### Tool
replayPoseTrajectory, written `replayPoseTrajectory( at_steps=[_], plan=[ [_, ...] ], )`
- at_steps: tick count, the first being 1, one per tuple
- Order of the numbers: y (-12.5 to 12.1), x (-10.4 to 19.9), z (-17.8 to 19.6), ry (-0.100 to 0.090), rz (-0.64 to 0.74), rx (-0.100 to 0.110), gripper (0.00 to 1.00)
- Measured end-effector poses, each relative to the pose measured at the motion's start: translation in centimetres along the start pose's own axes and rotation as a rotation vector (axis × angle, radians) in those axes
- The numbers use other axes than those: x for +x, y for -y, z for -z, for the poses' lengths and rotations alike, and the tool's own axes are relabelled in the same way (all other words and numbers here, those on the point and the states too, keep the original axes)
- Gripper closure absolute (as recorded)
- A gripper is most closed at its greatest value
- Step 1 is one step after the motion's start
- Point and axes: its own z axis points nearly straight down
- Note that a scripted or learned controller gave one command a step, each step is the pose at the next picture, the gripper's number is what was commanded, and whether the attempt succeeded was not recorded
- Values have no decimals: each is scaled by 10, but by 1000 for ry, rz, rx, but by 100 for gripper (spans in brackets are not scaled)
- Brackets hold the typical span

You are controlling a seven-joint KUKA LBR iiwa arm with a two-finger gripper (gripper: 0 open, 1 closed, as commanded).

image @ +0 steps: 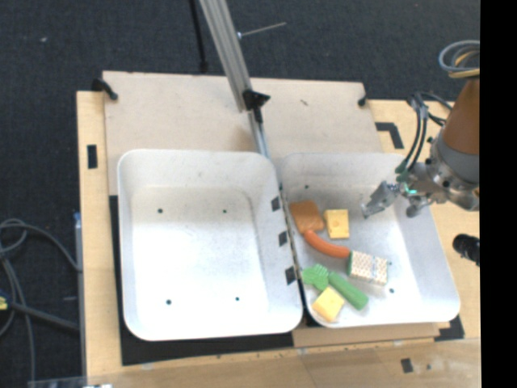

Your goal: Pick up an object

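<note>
The right bin [420,257] holds several small objects. A brown piece [306,214] lies by its left wall, with a yellow square block [337,223] beside it. Below them lie an orange carrot-like stick [326,246], a speckled block [367,267], a green piece [336,286] and a yellow wedge [329,304]. My gripper [395,204] hangs over the bin's upper right part, to the right of the yellow square block and apart from it. It is open, with nothing between its fingers.
The left bin [202,241] sits beside the right one, sharing a middle wall. A slanted metal pole [230,51] rises behind the bins. Cables [24,257] lie on the floor at the left. The arm's body [460,136] stands at the right edge.
</note>
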Motion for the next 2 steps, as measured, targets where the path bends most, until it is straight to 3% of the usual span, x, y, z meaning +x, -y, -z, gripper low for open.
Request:
replayPoseTrajectory(
  at_steps=[1, 2],
  plan=[
    [-1, 0, 3, 1, -1, -5, 0],
    [-7, 7, -51, 1, -3, 1, 0]
  ],
)
